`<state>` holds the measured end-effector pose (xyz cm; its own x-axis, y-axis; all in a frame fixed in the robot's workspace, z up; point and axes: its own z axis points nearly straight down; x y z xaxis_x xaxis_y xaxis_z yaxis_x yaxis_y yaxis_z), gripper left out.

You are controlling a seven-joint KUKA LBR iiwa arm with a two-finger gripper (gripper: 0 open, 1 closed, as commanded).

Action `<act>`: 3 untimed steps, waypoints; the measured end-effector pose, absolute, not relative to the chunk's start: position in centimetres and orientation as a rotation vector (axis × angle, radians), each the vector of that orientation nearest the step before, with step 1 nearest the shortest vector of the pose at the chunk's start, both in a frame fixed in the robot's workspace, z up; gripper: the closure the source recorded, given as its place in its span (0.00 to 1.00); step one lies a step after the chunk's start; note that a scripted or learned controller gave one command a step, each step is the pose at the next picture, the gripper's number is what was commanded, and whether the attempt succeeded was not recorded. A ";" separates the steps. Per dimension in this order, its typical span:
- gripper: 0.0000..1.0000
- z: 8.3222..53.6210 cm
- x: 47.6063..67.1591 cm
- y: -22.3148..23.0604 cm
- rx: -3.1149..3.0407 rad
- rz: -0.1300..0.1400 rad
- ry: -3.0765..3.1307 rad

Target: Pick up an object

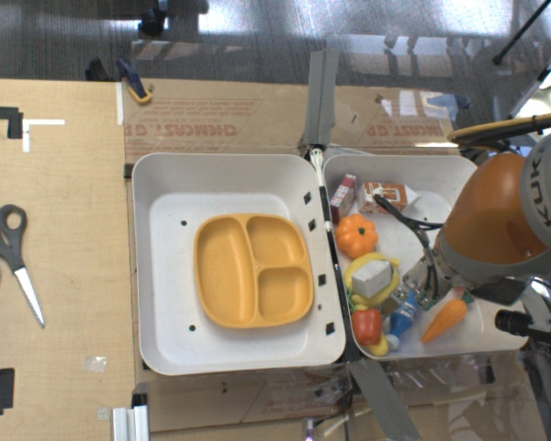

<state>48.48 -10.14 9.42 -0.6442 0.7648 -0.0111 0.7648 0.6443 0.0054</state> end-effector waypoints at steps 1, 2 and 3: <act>1.00 10.4 48.9 -10.1 1.313 0.006 2.828; 1.00 19.1 47.8 -3.6 1.434 -0.001 2.794; 1.00 21.9 48.0 -0.1 1.626 -0.001 2.686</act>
